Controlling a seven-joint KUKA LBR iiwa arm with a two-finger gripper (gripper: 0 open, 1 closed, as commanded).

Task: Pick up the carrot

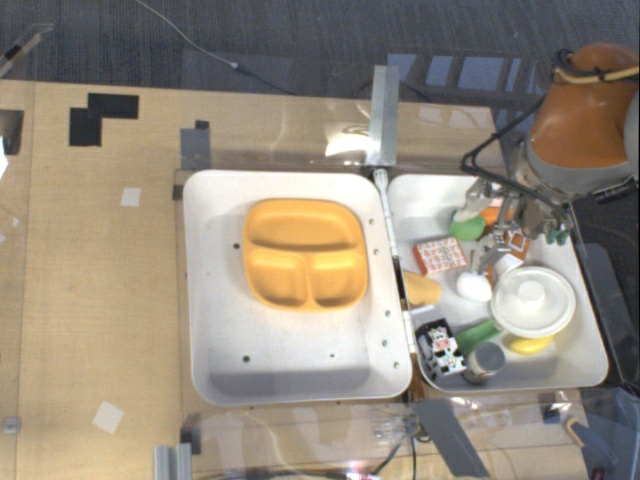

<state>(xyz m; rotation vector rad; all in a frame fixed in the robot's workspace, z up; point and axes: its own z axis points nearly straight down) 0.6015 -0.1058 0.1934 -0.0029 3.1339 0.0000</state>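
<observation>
Gripper [497,230] down inside right bin [590,353], upper half, arm [585,118] reaching in from the right. Carrot [478,218] right there: green leafy end clear toward bin centre, orange body mostly tucked under the gripper hardware. Contact zone too cluttered and small to read; cannot tell whether carrot is seized or merely beside the tool, and grip state unreadable from this angle. Carrot looks to be sitting low in the bin, not lifted clear, so judging task as mid-attempt: approach done, descent done, grasp unconfirmed, lift not yet done. Neighbours crowd the spot: red-and-white patterned box [441,257] just beside on the inner side, white egg-like piece [473,287] below it, white bowl [532,299] near, yellow item [530,344] poking out under the bowl. Further down, green piece [476,333], grey cup [487,359], black-and-white packet [438,344], tan wedge [420,289] against the divider. Left bin [215,358] holding orange divided tray [304,253], not involved. Remaining: confirm hold, raise clear of clutter.
</observation>
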